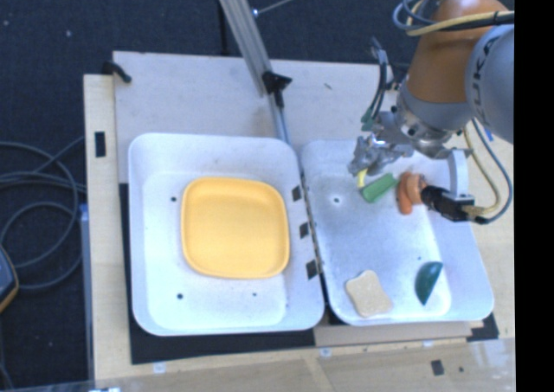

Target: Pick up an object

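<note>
The gripper is hovering over the right bin's upper part; its state I cannot tell. The green object is lying just below it at five o'clock, an orange object beside it at three o'clock.

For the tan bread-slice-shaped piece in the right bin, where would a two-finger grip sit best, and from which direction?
The tan bread-shaped piece lies flat near the right bin's front edge, apart from the dark green piece. Come straight down from above and close across its narrower width, probably at mid-body; both sides look free of neighbours.
</note>
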`<state>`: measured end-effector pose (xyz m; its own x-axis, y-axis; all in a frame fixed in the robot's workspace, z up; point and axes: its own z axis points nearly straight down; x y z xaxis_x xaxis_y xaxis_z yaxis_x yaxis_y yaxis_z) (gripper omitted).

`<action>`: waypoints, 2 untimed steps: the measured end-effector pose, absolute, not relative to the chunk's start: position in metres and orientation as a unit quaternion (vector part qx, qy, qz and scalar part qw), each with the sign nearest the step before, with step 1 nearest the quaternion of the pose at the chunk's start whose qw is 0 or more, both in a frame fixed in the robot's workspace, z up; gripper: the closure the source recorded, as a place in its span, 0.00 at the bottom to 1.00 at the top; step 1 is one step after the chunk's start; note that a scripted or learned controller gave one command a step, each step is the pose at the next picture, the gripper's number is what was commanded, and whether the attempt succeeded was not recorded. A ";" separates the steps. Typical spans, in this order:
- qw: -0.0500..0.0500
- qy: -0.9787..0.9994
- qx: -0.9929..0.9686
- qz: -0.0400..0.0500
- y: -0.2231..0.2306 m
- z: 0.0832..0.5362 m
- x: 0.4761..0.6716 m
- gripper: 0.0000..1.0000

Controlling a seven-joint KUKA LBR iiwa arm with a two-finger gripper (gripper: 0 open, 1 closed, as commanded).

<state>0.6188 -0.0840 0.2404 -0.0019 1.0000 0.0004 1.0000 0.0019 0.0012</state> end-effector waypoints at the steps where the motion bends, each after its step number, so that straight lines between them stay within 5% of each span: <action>1: 0.000 0.708 0.706 0.001 -0.039 0.251 0.601 1.00; 2: 0.000 0.708 0.706 0.001 0.006 0.255 0.587 1.00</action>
<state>0.5872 0.0056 0.2555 -0.0037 1.0000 0.0011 1.0000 0.0037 0.0015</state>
